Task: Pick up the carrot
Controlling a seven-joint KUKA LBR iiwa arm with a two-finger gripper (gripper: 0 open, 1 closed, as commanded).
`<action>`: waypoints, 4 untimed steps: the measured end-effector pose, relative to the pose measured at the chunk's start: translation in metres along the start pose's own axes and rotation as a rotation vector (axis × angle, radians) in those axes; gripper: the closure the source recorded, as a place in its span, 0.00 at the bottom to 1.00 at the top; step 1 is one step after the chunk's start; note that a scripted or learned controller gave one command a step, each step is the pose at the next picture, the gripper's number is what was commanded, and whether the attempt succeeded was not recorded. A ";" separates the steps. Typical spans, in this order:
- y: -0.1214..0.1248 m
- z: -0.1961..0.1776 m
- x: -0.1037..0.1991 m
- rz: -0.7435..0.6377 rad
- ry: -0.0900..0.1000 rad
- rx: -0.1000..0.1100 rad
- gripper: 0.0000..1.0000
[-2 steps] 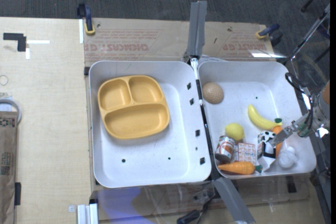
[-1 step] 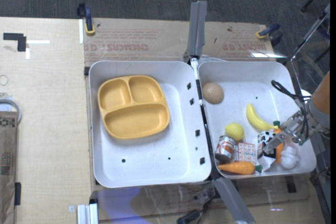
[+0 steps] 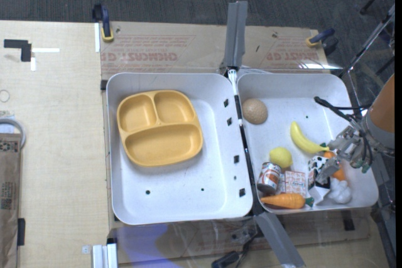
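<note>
The carrot point(image 3: 283, 201) is orange with a green stub at its right end. It lies flat along the front wall of the right bin point(image 3: 295, 85). My gripper point(image 3: 328, 167) reaches in from the right edge and hangs low over the bin's right front part, above a black-and-white toy point(image 3: 318, 166) and a small orange piece point(image 3: 339, 174). It stands to the right of the carrot and a little behind it, apart from it.
The right bin also holds a banana point(image 3: 304, 139), a lemon point(image 3: 281, 157), a brown round fruit point(image 3: 254, 111), a small can point(image 3: 269, 177), a little red-and-white box point(image 3: 295, 182) and a white object point(image 3: 340, 194). A yellow divided plate point(image 3: 160, 127) sits in the left bin point(image 3: 182, 198).
</note>
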State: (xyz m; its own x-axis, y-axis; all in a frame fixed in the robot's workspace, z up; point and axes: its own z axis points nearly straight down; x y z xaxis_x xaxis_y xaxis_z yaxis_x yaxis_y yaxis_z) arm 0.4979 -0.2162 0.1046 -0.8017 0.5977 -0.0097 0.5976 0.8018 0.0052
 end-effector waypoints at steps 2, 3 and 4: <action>0.029 -0.037 0.046 0.170 0.009 0.006 0.00; 0.029 -0.037 0.046 0.170 0.009 0.006 0.00; 0.063 -0.025 0.071 0.047 0.009 0.005 0.00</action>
